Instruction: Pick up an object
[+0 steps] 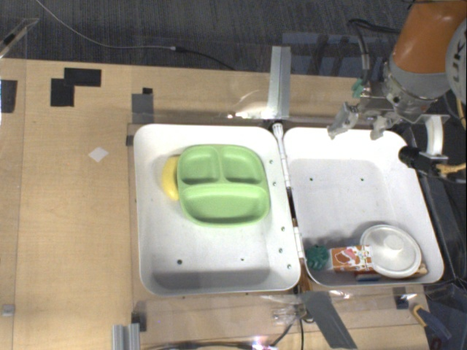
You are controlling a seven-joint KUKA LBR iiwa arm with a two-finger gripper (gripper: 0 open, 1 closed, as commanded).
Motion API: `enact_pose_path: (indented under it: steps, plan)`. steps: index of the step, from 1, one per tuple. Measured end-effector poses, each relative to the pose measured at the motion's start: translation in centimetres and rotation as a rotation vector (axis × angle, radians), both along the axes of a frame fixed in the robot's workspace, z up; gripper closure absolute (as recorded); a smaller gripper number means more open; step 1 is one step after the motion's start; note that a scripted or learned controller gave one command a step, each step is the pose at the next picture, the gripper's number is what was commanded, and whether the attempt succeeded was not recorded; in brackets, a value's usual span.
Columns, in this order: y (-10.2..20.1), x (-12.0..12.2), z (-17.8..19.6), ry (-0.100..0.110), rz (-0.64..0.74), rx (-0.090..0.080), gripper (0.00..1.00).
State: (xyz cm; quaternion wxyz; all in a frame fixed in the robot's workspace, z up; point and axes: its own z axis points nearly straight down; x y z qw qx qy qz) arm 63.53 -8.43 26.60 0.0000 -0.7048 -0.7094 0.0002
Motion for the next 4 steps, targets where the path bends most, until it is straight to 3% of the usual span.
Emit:
enact_pose_path:
  steps: [1,2,3,4]
  plan:
    - [-1.4,1.8,-14.3,-0.002,-0.388,0.001,0.00]
    - [-0.1,-5.8,-17.8,-0.008,-0.373,0.002,0.00]
    - [-7.5,-2.7,-9.5,-0.005,-0.061,-0.001,0.00]
    - [-6.2,-4.3,-17.9,-0.007,-0.388,0.002,0.00]
